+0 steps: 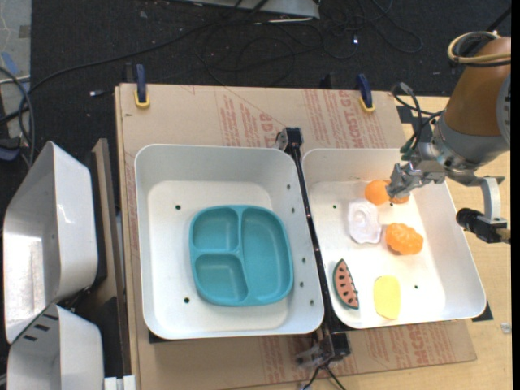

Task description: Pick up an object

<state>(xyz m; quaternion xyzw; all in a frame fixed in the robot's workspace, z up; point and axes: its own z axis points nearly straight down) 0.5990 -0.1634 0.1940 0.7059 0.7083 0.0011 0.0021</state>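
Reaching into the right bin beside an orange ball

Seen from above, two white bins sit side by side on the tabletop; the left bin (154, 242) holds a teal divided plate (241, 255); the right bin (455, 250) holds an orange ball (375, 192) near its far edge, a white lump (365, 222), an orange lump (404, 239), a watermelon slice (346, 284) and a yellow piece (387, 296) near its front edge; the jaws (400, 187) hang just beside the ball, and whether they are parted or closed cannot be told.
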